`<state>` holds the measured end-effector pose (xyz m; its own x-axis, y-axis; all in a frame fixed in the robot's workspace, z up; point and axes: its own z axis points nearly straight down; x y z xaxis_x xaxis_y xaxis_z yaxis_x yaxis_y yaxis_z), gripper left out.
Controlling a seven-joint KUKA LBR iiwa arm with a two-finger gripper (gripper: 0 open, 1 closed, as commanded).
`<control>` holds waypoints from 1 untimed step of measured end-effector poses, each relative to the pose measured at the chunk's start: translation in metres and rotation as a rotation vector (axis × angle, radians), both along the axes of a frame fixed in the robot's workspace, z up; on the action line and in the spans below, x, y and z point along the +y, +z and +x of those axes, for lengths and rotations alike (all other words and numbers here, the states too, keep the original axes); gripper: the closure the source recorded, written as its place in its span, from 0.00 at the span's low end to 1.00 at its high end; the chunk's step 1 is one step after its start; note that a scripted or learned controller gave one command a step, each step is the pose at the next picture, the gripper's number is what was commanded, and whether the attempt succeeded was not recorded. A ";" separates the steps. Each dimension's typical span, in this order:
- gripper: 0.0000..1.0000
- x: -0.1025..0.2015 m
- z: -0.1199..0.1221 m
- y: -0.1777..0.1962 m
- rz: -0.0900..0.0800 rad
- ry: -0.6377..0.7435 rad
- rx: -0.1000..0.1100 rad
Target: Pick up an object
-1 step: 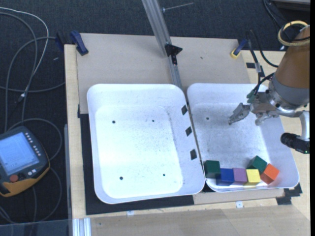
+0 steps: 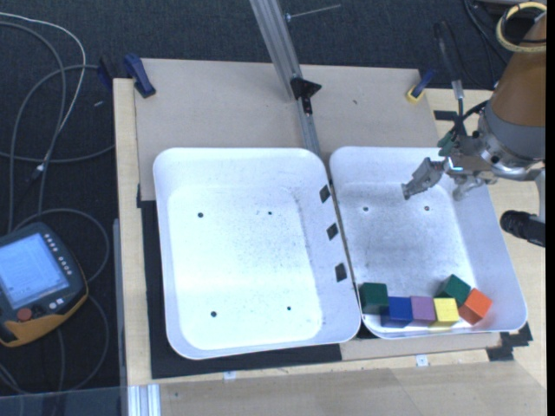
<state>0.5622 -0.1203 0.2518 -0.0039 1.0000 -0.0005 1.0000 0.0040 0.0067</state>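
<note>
A: Looking down from the camera view, where is the work sitting?

B: The blocks are lying in a row along the near edge of the right bin (image 2: 486, 241): a green block (image 2: 374, 296), a blue block (image 2: 400, 309), a purple block (image 2: 422, 308), a yellow block (image 2: 446, 309), a dark green block (image 2: 455, 287) behind it, and an orange block (image 2: 475, 305) at the end. They are touching or nearly touching each other. The left bin (image 2: 173, 180) is lying beside it.

A: And the gripper (image 2: 440, 178)?

B: It is hanging over the far part of the right bin, well apart from the blocks.

A: So how should the approach go?

B: I am judging that an end block, green or orange, is offering the freest sides. The fingers should be straddling it squarely, avoiding the bin wall and the neighbours.

A: The jaws?

B: They are looking spread apart, one finger (image 2: 421, 178) reaching left and another (image 2: 464, 185) pointing down, and nothing is sitting between them.
</note>
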 end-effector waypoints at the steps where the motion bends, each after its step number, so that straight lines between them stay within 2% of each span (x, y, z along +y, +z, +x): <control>1: 0.00 -0.003 0.009 0.016 0.000 -0.002 0.003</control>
<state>0.5714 -0.1234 0.2682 -0.0017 1.0000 -0.0008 1.0000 0.0017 0.0041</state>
